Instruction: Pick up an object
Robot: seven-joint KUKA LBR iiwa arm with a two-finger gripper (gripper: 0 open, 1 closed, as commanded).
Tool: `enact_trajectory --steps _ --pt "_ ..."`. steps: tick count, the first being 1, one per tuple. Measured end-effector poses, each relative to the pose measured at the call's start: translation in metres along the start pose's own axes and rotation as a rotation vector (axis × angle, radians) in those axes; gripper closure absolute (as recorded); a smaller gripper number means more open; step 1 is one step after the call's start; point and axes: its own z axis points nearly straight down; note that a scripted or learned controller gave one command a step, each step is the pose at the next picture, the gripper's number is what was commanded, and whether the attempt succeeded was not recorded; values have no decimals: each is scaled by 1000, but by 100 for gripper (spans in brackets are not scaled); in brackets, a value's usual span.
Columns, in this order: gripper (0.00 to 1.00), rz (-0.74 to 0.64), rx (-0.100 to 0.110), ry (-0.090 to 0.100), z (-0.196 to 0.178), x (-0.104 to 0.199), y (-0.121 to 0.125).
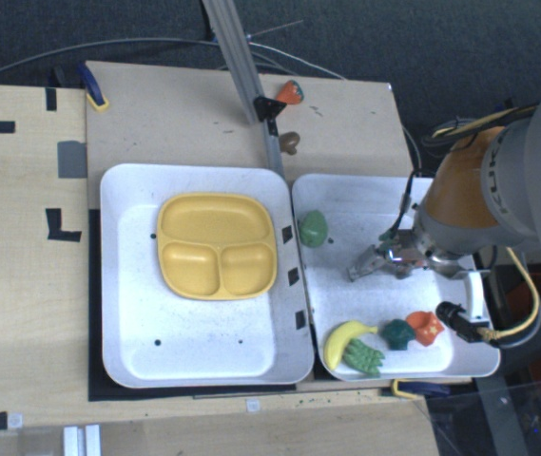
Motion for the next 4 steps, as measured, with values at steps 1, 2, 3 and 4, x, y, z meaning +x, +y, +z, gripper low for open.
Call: enact_trajectory --steps 1,2,3,4 --pt "100 -1 1 1 -10 1 0" --pt "100 1 -3 1 -60 4 -9" --pt "100 1 -4 1 -105 -2 -12" --pt "100 0 -4 1 -136 -2 -11"
